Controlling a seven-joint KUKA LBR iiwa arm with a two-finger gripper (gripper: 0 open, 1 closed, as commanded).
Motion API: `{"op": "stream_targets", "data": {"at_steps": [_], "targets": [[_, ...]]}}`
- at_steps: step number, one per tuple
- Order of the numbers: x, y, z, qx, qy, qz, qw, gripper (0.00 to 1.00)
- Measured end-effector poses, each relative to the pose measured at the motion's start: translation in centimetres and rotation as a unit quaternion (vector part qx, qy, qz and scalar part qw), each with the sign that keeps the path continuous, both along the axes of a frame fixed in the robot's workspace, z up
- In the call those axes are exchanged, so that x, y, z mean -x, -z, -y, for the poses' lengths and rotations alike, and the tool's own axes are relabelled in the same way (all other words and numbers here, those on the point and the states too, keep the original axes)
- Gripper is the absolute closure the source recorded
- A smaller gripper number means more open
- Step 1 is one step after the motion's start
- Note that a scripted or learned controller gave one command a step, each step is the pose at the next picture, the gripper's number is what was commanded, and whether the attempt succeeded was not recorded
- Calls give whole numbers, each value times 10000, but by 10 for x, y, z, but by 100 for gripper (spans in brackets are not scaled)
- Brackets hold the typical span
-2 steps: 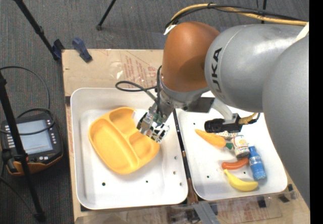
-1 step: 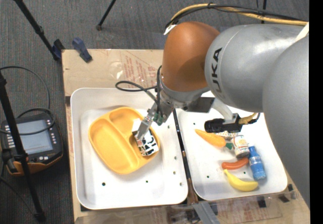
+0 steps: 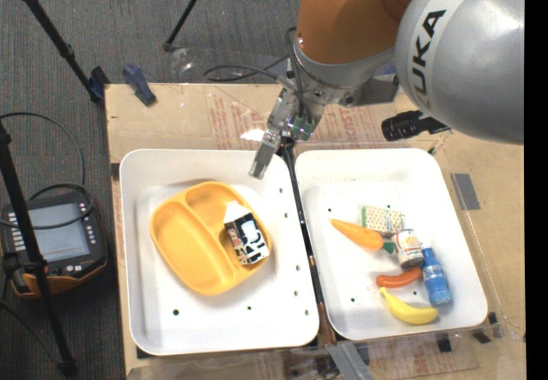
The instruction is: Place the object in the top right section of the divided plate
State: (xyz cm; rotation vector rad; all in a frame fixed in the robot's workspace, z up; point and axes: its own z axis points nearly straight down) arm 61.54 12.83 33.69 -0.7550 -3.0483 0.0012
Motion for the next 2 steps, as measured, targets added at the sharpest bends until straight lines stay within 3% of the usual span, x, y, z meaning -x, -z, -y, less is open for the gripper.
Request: {"op": "stream_targets", "data": {"at_steps": [1,2], "targets": [[-15,-99,-30,0,-237,2,9997,0],[-16,-105,-35,5,-291,-16,9996,100]]}}
